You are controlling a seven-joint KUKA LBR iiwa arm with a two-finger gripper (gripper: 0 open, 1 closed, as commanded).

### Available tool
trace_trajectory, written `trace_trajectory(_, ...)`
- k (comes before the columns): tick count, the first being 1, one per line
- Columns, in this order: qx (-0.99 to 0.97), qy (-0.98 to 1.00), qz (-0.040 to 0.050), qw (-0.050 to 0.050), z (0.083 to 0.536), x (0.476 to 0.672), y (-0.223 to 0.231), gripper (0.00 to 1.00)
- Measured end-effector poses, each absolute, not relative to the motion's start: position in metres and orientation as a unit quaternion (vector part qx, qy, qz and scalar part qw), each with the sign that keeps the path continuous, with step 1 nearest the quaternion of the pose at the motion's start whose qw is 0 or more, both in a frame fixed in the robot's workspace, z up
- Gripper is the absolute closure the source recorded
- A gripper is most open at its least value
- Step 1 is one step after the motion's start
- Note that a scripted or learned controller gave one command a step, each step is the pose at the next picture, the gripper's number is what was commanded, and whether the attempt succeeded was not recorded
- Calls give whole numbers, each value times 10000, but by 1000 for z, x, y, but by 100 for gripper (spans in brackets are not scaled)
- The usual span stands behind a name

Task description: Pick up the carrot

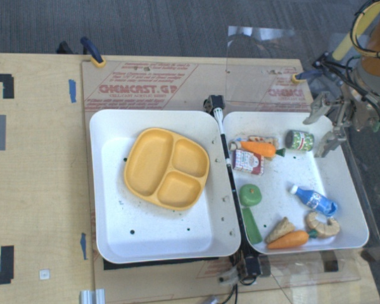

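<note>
Wooden bench (31, 189) under both bins: your carrot (289, 239) lies at the right bin's (354, 198) near edge, touching a bread wedge (279, 228). You'll see the gripper (329, 128) beyond the far-right corner, jaws spread, holding nothing.

arm (373, 37) cut off at right edge, gripper (331, 132) fingers blurred, small packets (248, 161) with unreadable labels

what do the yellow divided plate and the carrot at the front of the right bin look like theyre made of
Yellow divided plate: likely moulded plastic, matte, with an even colour and soft rounded ridges. Carrot: probably toy plastic or rubber, going by its smooth, uniform orange surface; too small to be sure.
</note>
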State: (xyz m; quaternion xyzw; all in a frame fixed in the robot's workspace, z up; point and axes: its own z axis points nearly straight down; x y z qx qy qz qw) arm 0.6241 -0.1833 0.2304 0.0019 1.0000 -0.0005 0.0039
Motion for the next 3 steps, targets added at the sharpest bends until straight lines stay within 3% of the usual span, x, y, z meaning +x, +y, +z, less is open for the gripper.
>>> trace_trajectory(1, 279, 9996, 19, 11, 191, 643, -130, 0)
trace_trajectory(2, 2396, 9708, 2, 70, 110, 653, -115, 0)
trace_trajectory(3, 3205, 9471, -18, 191, 103, 635, -109, 0)
